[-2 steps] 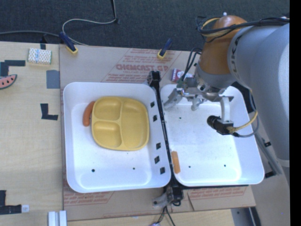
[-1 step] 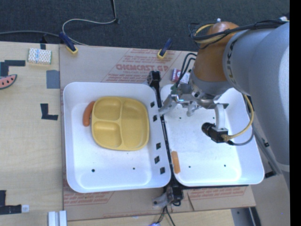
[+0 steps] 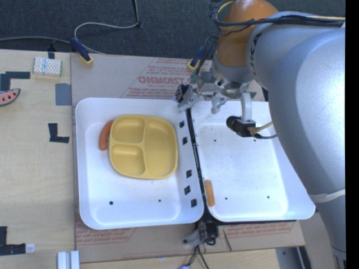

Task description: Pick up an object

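Note:
A yellow divided plate (image 3: pixel 143 146) lies in the left bin (image 3: pixel 92 203). An orange sausage-shaped piece (image 3: pixel 104 136) rests against the plate's left rim. A small orange stick (image 3: pixel 209 193) lies along the left wall of the right bin (image 3: pixel 252 206), near its front. My gripper (image 3: pixel 227 108) hangs over the far left corner of the right bin, close to the wall shared by the two bins, with nothing visible in it. It is well apart from the orange stick and from the plate.
The grey arm (image 3: pixel 314 94) covers the right bin's far right side. Black clips (image 3: pixel 188 175) line the divider between the bins. On the bench at left lie a watermelon-slice toy (image 3: pixel 8 97), a pale sponge (image 3: pixel 47 67), tape marks and a cable (image 3: pixel 106 24).

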